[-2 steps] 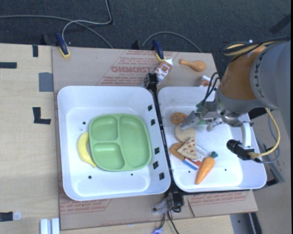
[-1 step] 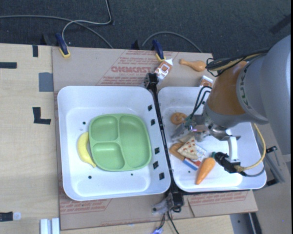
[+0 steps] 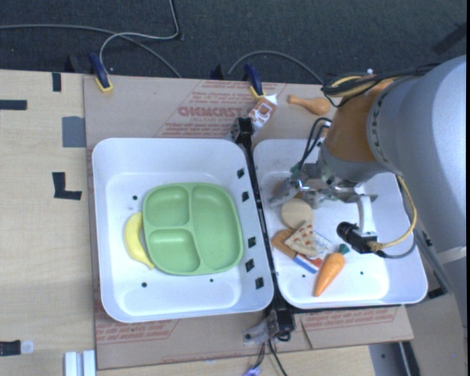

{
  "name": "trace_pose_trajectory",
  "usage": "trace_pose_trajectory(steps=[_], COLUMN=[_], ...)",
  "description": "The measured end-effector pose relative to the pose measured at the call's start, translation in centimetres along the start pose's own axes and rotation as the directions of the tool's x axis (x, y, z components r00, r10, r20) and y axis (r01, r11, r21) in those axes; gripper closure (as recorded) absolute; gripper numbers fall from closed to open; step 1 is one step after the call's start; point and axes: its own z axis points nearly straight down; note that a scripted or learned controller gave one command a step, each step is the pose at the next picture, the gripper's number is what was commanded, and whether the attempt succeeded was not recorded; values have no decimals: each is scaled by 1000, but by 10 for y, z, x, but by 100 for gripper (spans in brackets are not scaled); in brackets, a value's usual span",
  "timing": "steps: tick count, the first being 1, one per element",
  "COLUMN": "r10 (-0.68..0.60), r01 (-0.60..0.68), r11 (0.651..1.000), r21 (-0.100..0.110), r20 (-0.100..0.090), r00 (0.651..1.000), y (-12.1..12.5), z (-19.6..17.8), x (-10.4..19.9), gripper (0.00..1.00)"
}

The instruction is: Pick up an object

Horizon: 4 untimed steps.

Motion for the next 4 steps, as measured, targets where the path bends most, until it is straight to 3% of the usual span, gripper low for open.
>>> trace_pose_trajectory(steps=[1,2,3,4], r10=[1,-1,1,0], r01=[-1,1,-1,0], r11=[1000,1000,1000,1000], r21=[0,0,1,1], r20=[1,1,2,1], r00=[1000,1000,1000,1000], y=[-24,21,11,10], z=[0,0,0,0], x=[-4,-15,0,-5], gripper=[0,0,0,0])
